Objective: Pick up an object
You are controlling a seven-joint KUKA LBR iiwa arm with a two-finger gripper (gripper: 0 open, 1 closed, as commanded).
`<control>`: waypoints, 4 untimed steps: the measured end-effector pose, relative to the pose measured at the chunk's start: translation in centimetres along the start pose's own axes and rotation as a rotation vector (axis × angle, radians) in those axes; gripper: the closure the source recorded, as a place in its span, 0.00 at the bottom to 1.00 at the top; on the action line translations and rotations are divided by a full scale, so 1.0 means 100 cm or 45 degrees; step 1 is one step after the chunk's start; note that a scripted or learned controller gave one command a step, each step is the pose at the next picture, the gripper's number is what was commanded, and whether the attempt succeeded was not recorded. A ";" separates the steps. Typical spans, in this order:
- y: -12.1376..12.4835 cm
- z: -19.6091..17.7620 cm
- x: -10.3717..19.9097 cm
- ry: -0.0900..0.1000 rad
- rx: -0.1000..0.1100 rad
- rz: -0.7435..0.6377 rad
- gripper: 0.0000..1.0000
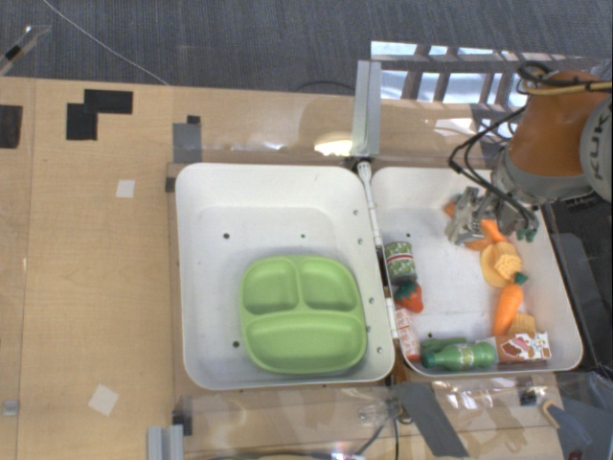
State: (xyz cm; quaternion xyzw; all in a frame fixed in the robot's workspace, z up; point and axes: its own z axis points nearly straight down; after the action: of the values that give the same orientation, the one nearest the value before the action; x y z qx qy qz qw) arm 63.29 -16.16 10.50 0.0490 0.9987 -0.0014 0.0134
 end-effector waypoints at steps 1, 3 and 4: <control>0.054 -0.169 0.028 0.003 -0.003 -0.062 1.00; 0.121 -0.350 -0.025 0.012 -0.003 0.203 1.00; 0.102 -0.236 0.030 0.029 0.004 0.505 1.00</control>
State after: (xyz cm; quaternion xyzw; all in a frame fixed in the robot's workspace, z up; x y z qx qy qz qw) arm 60.72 -5.58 33.97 0.2449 0.9695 0.0004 0.0022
